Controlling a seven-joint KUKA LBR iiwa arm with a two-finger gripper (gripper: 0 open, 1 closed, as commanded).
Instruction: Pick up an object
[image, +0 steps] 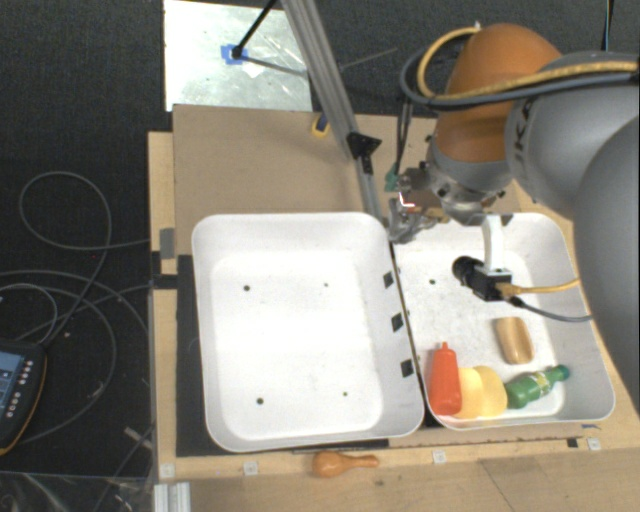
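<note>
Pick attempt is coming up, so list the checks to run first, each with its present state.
1. Targets in right bin: red bottle, yellow piece, green bottle, brown roll: ok.
2. Gripper over a target: at the bin's far corner, not ok.
3. Targets apart: both bottles touch the yellow piece, not ok; brown roll alone, ok.
4. Gripper carrying anything: cannot tell.

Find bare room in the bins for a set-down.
Left bin: whole floor bare. Right bin: bare patch between the claw and the red bottle. Crowded at its near edge: red bottle, yellow piece, green bottle, brown roll.
</note>
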